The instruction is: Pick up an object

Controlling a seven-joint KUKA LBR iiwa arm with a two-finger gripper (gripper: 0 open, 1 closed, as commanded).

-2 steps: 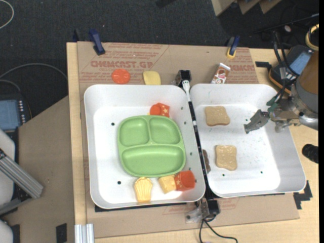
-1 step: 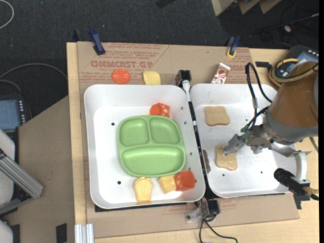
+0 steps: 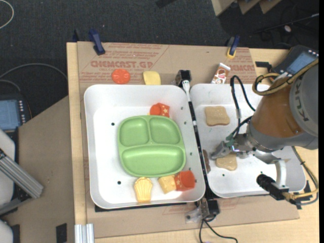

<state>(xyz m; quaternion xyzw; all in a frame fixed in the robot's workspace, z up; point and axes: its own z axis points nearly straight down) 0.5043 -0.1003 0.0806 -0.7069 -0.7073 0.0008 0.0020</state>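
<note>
My gripper (image 3: 226, 150) hangs low over the right bin (image 3: 243, 186), at its left side. Directly below and in front of it lies a tan biscuit-shaped piece (image 3: 227, 163), partly covered by the gripper; whether they touch is unclear. A tan toast slice (image 3: 216, 116) lies farther back in the same bin. The left bin (image 3: 98, 135) holds a green divided plate (image 3: 151, 146), a red piece (image 3: 160, 110) behind it, and a yellow ridged piece (image 3: 143, 189), an orange-tan piece (image 3: 167, 184) and a red block (image 3: 186, 179) in front.
Behind the bins, on the cardboard, lie an orange disc (image 3: 120, 76), a yellow piece (image 3: 151, 78), a black item (image 3: 183, 77) and a small brown packet (image 3: 220, 74). Blue clamps (image 3: 96, 41) hold the board's far edge. The arm's bulk covers the right bin's right side.
</note>
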